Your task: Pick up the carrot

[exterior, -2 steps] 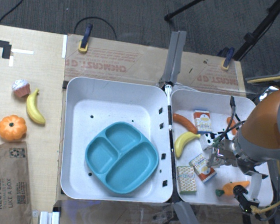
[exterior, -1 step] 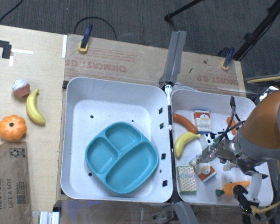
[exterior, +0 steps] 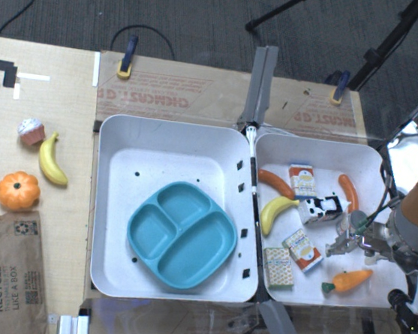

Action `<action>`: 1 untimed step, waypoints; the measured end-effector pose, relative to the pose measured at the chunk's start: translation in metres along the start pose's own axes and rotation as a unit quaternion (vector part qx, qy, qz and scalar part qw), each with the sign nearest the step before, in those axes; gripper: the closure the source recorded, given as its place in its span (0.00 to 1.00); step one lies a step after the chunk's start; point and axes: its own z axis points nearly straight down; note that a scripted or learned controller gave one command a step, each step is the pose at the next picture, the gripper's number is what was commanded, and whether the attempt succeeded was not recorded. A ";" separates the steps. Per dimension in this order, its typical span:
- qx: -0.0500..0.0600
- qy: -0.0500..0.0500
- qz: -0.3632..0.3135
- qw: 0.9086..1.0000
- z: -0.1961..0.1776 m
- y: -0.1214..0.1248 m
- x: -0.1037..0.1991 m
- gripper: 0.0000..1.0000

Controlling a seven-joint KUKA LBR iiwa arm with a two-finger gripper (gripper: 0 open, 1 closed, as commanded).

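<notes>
We see one carrot (exterior: pixel 349 281) lying near the front edge of the right bin (exterior: pixel 381 306), just below the gripper (exterior: pixel 345 243); we cannot tell the gripper's state. That bin also holds one banana (exterior: pixel 274 210), two sausages (exterior: pixel 276 183) (exterior: pixel 349 191), three small cartons (exterior: pixel 302 180) (exterior: pixel 302 250) (exterior: pixel 277 267) and one black-and-white toy (exterior: pixel 320 208). The left bin (exterior: pixel 121 144) carries one blue divided plate (exterior: pixel 181 234). On the bench to the left lie a second banana (exterior: pixel 52 160), one pumpkin (exterior: pixel 18 191) and one cupcake (exterior: pixel 31 132).

Grey arm with orange band, thin metallic pincer (exterior: pixel 342 241).
</notes>
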 end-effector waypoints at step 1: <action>0.000 0.000 0.050 0.999 0.006 0.002 -0.009 0.00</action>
